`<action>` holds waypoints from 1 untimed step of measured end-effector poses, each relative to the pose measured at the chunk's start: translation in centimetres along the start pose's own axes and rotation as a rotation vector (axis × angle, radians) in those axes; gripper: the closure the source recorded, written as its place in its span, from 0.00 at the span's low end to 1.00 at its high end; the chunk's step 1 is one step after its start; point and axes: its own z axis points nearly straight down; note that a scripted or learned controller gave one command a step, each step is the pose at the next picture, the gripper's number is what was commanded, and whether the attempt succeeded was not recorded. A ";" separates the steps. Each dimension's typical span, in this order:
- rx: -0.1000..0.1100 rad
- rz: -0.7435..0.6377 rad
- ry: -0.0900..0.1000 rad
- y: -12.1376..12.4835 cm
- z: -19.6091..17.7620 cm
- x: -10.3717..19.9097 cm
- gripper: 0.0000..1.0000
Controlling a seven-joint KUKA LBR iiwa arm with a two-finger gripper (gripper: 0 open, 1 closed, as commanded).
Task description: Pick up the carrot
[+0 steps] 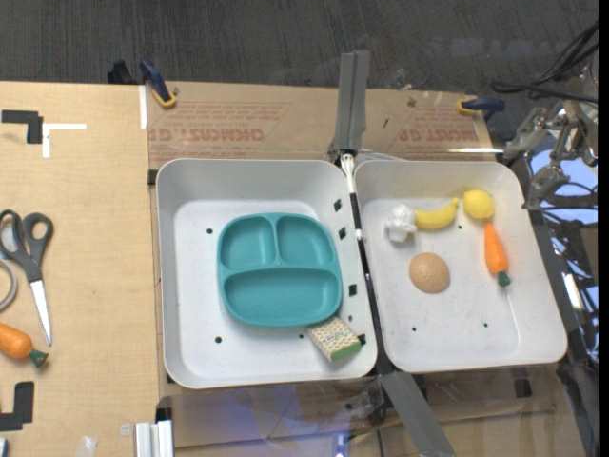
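Counter [76, 236]: one, pale wood.

Bins: two, white, shallow, side by side. Left bin [181, 284], right bin [457, 341].

Plate [281, 269]: one, teal, three compartments, in left bin.

Tool [561, 146]: one, metal, past the right bin's far right corner; spread or pressed together, cannot tell.

Scissors [30, 265]: one pair, grey handles, on counter at left.

Carrots: two. Carrot [494, 252]: orange, tapered, dark green stub at near end, broad end just below lemon; lying in right bin close to its right wall, apart from tool. Second carrot [14, 343]: on counter at left edge, partly cut off.

Banana [438, 216]: one, yellow, right bin.

Sponge [335, 339]: one, yellow and green, left bin, at plate's near corner.

Egg [429, 273]: one, brown, right bin.

Lemon [478, 204]: one, beside banana.
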 end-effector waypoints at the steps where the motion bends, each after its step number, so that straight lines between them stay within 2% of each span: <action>1: 0.000 -0.134 -0.001 -0.2 16.8 -0.7 0.00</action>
